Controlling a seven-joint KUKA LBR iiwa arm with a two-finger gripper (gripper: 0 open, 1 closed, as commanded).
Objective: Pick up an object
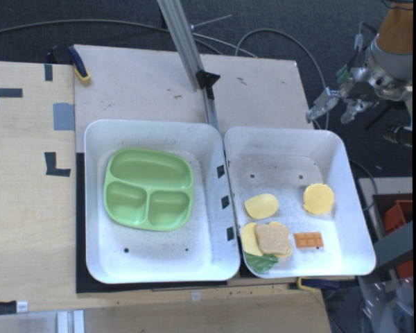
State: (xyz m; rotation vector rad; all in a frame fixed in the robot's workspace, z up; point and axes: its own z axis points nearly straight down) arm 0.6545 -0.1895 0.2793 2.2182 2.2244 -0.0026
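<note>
The right bin (347,186) holds every loose item, all grouped toward its near half. Nearest the camera lies a sandwich stack (267,243): a tan bread slice (273,238) rests on a yellow slice (249,238), with a green leaf (262,262) protruding at the near edge. The layers probably separate under a pinch, so this stack is a poor first target.

Just right of the stack lies a small orange wafer (308,240). It looks rigid, light and thin; it sits flat, so the fingers would have to close across its short sides close to the bin floor.

Farther back lie a yellow oval piece (261,206) and a yellow ruffled disc (319,199), well apart from each other. Both appear to be light, smooth toy food, likely slippery. The oval piece seems slightly domed and stands clear of its neighbours, so a grip across its narrow width is the most promising.

The left bin (97,186) holds a green divided tray (149,189).

Farthest, the claw (336,103) hangs outside the right bin's far right corner. Its fingers look spread, and nothing sits between them.
</note>
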